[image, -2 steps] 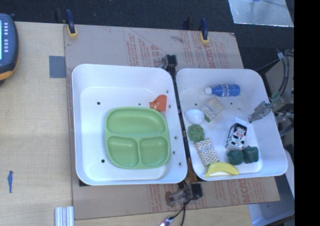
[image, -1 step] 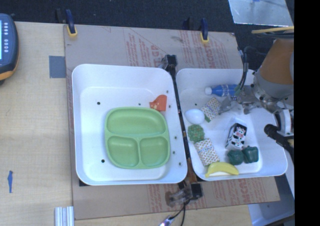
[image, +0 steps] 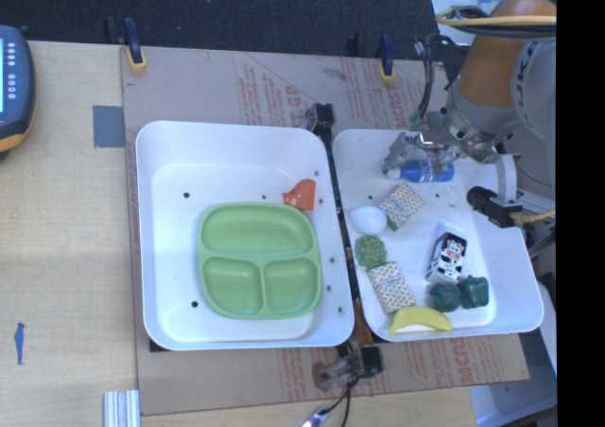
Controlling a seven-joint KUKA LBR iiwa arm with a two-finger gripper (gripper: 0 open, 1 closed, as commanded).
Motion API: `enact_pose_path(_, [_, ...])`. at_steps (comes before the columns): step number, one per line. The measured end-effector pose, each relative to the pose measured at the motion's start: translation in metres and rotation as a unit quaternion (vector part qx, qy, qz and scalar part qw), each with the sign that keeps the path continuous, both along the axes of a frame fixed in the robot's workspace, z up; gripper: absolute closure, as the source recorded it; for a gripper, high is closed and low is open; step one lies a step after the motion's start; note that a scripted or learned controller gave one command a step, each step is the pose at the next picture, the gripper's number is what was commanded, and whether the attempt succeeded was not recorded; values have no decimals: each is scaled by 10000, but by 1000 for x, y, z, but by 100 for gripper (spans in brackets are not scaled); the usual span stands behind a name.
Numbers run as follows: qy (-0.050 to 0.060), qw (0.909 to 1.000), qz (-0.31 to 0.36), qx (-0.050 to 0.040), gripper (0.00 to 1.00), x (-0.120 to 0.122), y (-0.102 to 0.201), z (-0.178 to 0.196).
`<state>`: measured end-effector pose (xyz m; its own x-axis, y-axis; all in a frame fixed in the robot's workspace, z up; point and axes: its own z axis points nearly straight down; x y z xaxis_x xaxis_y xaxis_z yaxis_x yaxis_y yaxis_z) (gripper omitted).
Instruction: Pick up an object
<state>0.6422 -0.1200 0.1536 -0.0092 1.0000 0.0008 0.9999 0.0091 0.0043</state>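
My gripper [image: 402, 159] hangs low over the back of the right bin [image: 515, 321], its grey fingers just left of a blue bottle-like object [image: 427, 172]. Further forward in that bin lie a white egg [image: 368, 219], a patterned packet [image: 403, 204], a green broccoli piece [image: 371, 251], a second patterned packet [image: 390, 285], a black-and-white carton [image: 448, 257], two dark green pieces [image: 460, 294] and a yellow banana [image: 421, 319]. Nothing shows between the fingers.
The left bin [image: 161, 227] holds a green divided plate [image: 260, 260] and a small red-orange piece [image: 301, 194] at the plate's back right. The arm's orange band [image: 496, 61] rises at the right. A blue-and-black device [image: 14, 85] sits at the bench's far left.
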Motion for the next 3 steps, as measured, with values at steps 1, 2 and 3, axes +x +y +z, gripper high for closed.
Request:
enact_pose_path(1, [41,10000,-4,-6,100,-3,-3,8])
enact_pose_path(2, [45,10000,-42,-1,100,-46,-53,46])
enact_pose_path(3, [48,10000,-49,-4,100,-82,-94,53])
